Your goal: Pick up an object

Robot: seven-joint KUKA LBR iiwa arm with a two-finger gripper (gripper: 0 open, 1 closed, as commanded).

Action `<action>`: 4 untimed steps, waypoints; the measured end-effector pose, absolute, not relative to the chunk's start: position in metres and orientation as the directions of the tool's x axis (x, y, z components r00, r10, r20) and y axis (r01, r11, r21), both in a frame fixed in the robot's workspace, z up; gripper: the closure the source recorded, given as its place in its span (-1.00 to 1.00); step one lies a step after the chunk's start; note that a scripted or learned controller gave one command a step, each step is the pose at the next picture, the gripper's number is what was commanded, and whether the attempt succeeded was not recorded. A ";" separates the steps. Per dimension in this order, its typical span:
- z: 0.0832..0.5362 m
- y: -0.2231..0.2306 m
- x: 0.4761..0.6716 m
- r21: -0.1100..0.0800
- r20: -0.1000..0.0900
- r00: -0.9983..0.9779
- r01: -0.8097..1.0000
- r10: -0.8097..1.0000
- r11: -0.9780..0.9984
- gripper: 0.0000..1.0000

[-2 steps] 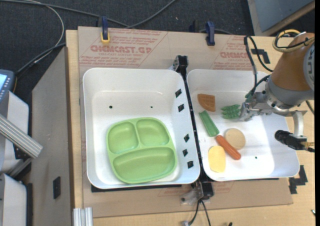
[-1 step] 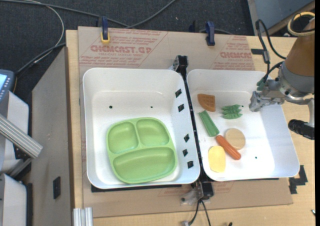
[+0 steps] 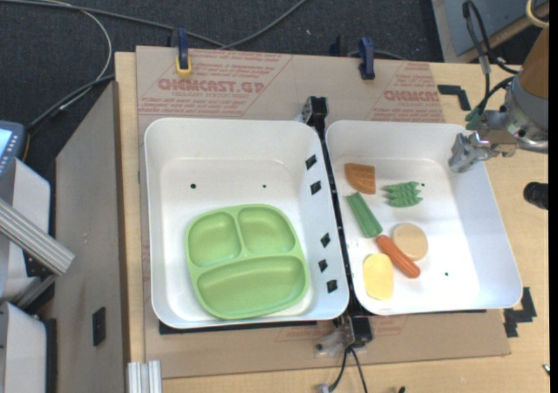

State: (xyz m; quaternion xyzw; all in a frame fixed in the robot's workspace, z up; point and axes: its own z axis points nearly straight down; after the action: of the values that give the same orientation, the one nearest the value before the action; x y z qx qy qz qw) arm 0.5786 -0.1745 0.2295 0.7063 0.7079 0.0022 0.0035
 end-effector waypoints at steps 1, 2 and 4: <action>0.284 -0.174 0.580 0.008 -0.002 -0.002 1.000 1.000 0.002 1.00; 0.263 -0.125 0.593 -0.003 0.003 -0.006 1.000 1.000 0.006 1.00; 0.237 -0.017 0.628 0.001 0.001 -0.006 1.000 1.000 0.006 1.00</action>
State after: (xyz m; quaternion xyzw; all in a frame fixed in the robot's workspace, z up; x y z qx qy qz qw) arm 0.6281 -0.0170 0.2370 0.7051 0.7091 0.0006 -0.0001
